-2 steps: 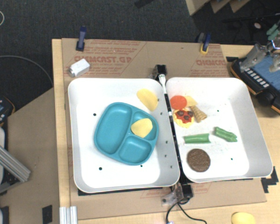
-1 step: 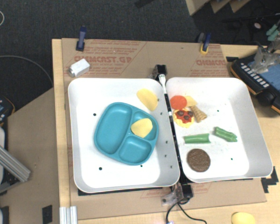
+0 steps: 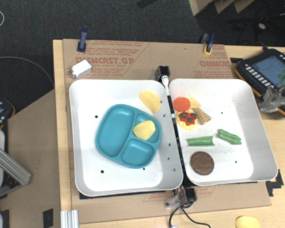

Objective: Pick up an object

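Observation:
The left bin [image 3: 85,165] holds a teal divided plate [image 3: 115,136] with a pale yellow piece [image 3: 144,129] lying in its right compartment. A second yellow piece [image 3: 150,100] rests on the bin floor just beyond the plate. In the right bin [image 3: 256,160] lie a red round piece [image 3: 182,103], a pizza slice toy [image 3: 187,119], a small cone [image 3: 202,115], two green pods [image 3: 200,140] [image 3: 229,137] and a brown round patty [image 3: 202,162].
A black divider clip [image 3: 163,72] sits where the bins meet at the back. A white block [image 3: 80,69] lies on the cardboard at back left, with blue clamps [image 3: 82,38] [image 3: 208,43] at the board's rear edge. A pendant [image 3: 266,70] lies at the right.

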### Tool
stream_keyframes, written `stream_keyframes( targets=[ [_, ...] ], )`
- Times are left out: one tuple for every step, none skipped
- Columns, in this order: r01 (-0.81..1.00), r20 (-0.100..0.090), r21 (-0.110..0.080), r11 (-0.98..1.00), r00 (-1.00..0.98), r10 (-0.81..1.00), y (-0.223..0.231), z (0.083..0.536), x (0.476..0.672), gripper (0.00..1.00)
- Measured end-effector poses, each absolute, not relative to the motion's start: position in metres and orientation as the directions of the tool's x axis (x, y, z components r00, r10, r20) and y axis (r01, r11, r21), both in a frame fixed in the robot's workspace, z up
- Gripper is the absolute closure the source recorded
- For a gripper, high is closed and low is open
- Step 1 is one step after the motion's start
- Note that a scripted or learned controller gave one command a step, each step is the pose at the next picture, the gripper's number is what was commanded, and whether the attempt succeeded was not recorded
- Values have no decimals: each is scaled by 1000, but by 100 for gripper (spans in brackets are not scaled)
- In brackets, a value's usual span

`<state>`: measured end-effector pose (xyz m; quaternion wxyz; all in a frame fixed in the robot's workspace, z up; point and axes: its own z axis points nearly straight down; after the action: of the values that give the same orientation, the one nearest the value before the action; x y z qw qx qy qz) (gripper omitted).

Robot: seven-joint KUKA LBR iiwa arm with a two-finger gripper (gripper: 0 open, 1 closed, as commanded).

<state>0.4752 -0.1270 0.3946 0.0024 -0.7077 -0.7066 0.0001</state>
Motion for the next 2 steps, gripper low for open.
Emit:
stream_keyframes(
  targets=[
    [1000,-9,17,-6,6,1000,-196,520,479,100],
    [1000,2,-7,0,0,1000,-183,426,479,100]
  ],
)
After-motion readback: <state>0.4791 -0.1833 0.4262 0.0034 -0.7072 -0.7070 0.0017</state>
